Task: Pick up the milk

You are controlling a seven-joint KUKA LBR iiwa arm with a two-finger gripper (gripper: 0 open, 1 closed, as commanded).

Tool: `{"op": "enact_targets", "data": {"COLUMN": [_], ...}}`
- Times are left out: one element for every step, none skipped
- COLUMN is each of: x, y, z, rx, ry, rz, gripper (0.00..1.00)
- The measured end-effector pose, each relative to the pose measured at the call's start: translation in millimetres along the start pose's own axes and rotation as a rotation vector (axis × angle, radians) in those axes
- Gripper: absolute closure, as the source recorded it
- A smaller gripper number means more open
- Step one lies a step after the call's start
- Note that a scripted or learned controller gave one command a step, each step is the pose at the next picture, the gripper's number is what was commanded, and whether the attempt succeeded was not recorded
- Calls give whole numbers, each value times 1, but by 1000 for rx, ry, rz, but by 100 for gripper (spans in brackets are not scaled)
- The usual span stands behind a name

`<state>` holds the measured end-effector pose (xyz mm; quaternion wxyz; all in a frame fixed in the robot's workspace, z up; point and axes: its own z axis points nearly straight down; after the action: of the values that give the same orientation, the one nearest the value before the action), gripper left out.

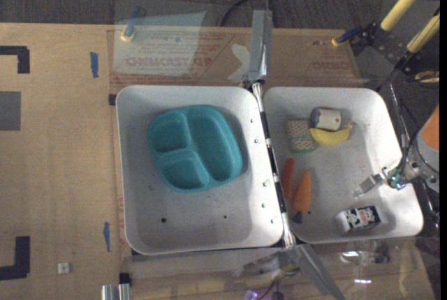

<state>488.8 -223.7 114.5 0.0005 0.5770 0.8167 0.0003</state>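
Milk (361, 218) lies just below gripper (374, 182).

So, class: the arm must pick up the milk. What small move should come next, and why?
Probably shift the gripper toward the near corner of the right bin and lower it over the milk carton. The carton lies on its side there, apart from the gripper, with nothing held yet.
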Motion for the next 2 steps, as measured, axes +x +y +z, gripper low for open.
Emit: {"op": "enact_targets", "data": {"x": [0, 69], "y": [0, 17], "z": [0, 26], "rx": [0, -6], "ry": [0, -6], "rz": [0, -20], "gripper": [0, 0]}}
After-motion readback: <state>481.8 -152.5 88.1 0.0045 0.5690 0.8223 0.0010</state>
